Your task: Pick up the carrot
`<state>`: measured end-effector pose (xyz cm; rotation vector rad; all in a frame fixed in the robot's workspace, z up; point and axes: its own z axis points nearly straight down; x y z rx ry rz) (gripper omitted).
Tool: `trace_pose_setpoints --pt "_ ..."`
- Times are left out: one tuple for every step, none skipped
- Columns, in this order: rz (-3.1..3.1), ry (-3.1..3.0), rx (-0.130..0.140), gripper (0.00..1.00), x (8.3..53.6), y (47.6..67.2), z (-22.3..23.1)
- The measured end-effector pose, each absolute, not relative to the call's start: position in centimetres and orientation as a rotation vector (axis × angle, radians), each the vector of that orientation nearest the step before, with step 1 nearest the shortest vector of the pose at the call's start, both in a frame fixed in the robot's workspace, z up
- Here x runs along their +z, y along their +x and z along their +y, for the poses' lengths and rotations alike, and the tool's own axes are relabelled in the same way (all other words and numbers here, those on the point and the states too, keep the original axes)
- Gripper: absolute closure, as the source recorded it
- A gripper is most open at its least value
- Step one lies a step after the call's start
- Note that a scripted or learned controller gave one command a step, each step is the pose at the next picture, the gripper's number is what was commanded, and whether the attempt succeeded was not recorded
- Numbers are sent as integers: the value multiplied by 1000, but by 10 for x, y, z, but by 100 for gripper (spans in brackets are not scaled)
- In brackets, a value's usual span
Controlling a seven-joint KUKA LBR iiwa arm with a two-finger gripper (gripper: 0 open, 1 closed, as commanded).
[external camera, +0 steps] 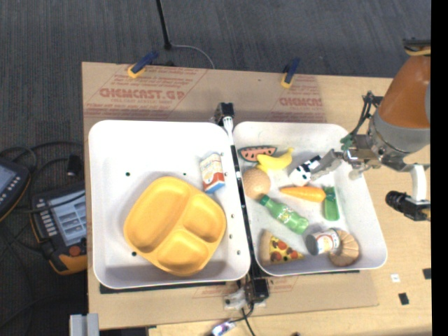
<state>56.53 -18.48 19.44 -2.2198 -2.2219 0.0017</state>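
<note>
We see the carrot (304,193) lying in the right bin (371,215), its long axis running nearly left-right, thick end toward the green bottle (285,214) and tip toward the bin's right wall. The gripper (323,165) hangs just above it; we cannot tell how it stands. Both bins sit on a cardboard-covered bench (150,93) over grey carpet (70,19).

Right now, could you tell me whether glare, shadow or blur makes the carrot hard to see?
Camera view: even lighting, the carrot sharp and orange against the right bin; soft shadows under the toys; mild glare on the yellow tray; the pincer slightly soft.
</note>
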Motion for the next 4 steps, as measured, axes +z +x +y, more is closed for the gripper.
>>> trace_pose_setpoints --pt "-2092 -2365 -14 0 103 561 -149" --pt "-2088 -2365 -7 100 112 560 -150" --pt "-2068 -2384 -5 100 90 549 -104" --pt "-2229 -2224 -6 100 90 626 -115"
